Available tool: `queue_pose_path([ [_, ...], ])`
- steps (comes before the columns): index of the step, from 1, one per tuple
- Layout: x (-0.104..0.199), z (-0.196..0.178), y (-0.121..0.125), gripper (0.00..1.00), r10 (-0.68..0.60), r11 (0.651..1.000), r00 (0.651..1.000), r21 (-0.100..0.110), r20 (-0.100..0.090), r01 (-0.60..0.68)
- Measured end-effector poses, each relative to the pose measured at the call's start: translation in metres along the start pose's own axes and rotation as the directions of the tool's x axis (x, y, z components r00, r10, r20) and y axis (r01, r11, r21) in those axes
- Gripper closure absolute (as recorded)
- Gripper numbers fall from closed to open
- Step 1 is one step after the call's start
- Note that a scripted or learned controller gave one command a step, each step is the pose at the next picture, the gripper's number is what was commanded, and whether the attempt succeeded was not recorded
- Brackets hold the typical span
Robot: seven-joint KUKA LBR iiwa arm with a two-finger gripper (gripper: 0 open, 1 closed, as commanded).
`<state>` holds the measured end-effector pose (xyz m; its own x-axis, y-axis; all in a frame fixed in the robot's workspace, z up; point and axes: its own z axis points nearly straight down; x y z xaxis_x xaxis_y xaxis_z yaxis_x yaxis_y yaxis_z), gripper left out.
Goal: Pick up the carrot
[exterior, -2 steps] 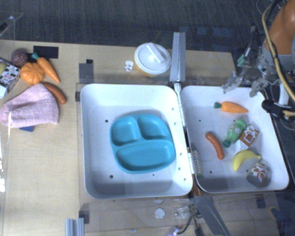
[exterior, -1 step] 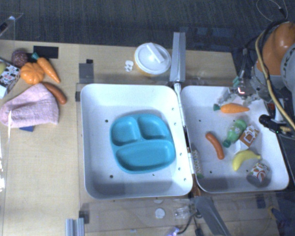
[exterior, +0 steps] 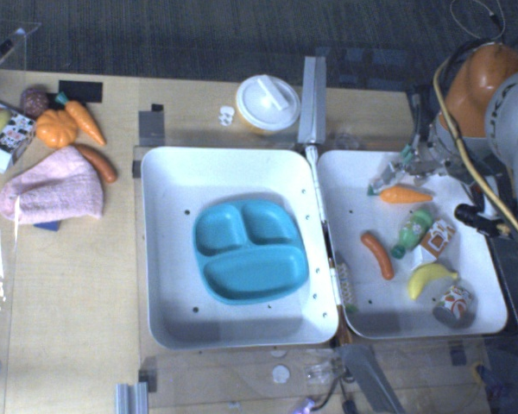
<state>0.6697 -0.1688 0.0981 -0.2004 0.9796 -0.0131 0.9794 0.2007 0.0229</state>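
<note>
The carrot lies on its side in the right bin, near that bin's far edge, with its thick end toward the worktop's right side and its tip pointing toward the divider between the bins. The claw hangs just beside the carrot on its far side, low over the bin floor, with the grey arm reaching in from the worktop's right edge. Whether the claw is apart or together cannot be told here; its metal parts blur together, and nothing is seen gripped.

To do this step well, the claw probably needs to shift slightly toward the near edge so that it straddles the carrot across its narrow width, around the thicker half, and not along its length. The taper invites slipping, so a grip close to the tip looks risky. The bin's far wall stands close behind, leaving little slack on that side.

Nearer in the same bin lie a sausage, a green bottle, a small carton, a banana and a can, all apart from the carrot. The left bin holds a blue divided tray. The worktop is pale wood; near its far left corner sit a pink cloth and toy foods, including a second carrot.
</note>
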Motion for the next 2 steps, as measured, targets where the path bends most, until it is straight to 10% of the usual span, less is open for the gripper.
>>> queue_pose_path([
  [1,0.031,0.01,-0.018,0.0,-0.175,0.985,0.985,0.013,-0.013,0.175],
  [2,0.031,-0.003,-0.015,1.0,-0.175,0.984,0.984,0.006,-0.009,0.175],
])
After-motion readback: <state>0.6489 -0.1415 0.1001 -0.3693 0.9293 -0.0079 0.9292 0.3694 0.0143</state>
